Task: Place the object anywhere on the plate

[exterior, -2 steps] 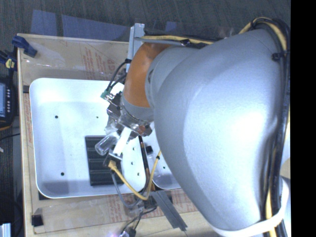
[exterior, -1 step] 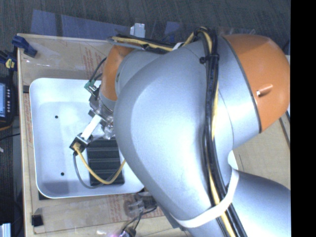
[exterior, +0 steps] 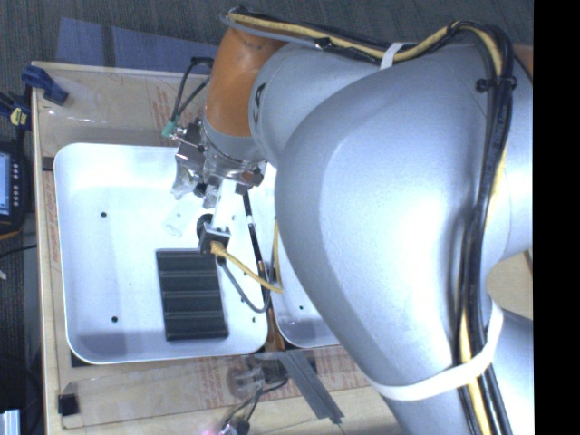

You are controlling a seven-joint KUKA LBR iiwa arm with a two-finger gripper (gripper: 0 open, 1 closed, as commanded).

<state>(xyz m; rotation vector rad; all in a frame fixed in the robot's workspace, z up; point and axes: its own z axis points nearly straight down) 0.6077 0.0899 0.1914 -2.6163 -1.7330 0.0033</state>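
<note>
One dark ribbed rectangular object [exterior: 191,294] lies flat in the left bin [exterior: 91,166], toward its near right corner, long side running away from the camera. No plate can be made out — the object rests on the bin's white floor. Gripper [exterior: 207,208] hangs above and just behind the object's far end, apart from it, nothing visibly between the fingers; whether they are spread or pressed together cannot be told from this angle. Black and yellow cables [exterior: 245,270] loop down from the wrist beside the object's right edge. Orange band [exterior: 231,84] sits above the wrist; the grey arm [exterior: 390,207] covers most of the right bin [exterior: 304,333], just a corner showing. Wooden worktop [exterior: 136,98] surrounds both bins, a blue clamp [exterior: 43,84] at its far left corner.
</note>
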